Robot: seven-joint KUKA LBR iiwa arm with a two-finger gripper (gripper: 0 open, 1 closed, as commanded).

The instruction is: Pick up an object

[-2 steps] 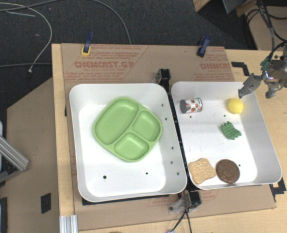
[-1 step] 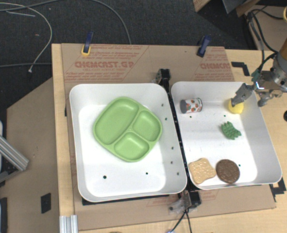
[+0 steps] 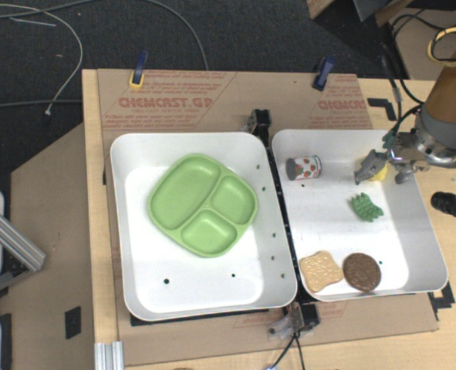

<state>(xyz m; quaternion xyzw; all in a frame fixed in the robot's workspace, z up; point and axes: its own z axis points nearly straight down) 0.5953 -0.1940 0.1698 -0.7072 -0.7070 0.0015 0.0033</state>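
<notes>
The right bin (image 3: 413, 230) holds a small red and white can (image 3: 303, 167) lying on its side, a green leafy toy (image 3: 366, 206), a tan cracker (image 3: 321, 270) and a round brown cookie (image 3: 362, 272). A small yellow object (image 3: 379, 176) lies near the bin's far right side. My gripper (image 3: 383, 172) hangs low over that yellow object with its fingers spread, one on each side of it. The fingers are not closed on it. Most of the yellow object is hidden by the gripper.
The left bin (image 3: 135, 230) holds a green divided plate (image 3: 204, 204). A black divider (image 3: 278, 206) runs between the bins. Blue clamps (image 3: 140, 68) sit at the board's far edge. The arm (image 3: 447, 106) comes in over the right bin's far right corner.
</notes>
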